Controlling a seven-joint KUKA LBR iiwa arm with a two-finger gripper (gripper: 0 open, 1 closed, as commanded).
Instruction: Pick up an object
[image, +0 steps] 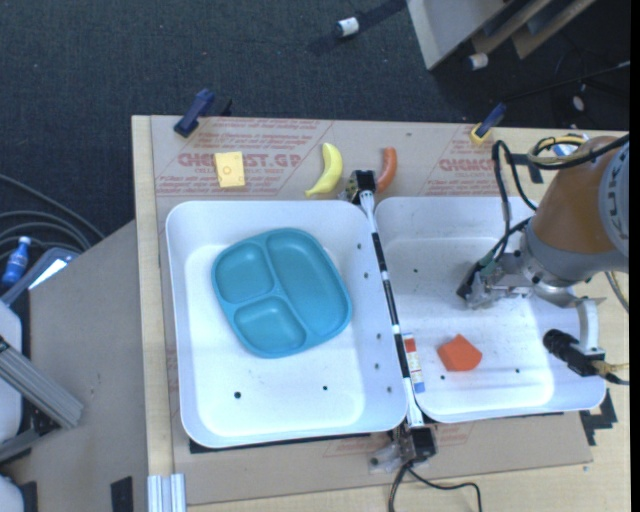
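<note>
White plastic makes up the two shallow bins, and the left bin (195, 400) serves as the landmark. Its floor carries a blue three-compartment plate (281, 291), tilted slightly, with bare floor around it on every side. Sharing the left bin's right rim is the right bin (440, 225). The grey arm (585, 215) with its orange band reaches over that bin from its far side, away from the left bin. The gripper (478, 290) hangs low over the right bin's middle floor; whether its fingers are spread or closed cannot be told, and nothing is seen between them. An orange block (459, 353) lies nearer the front rim, apart from the gripper. Behind the left bin's back rim sit a banana (326, 170) and a yellow tag (229, 170).
</note>
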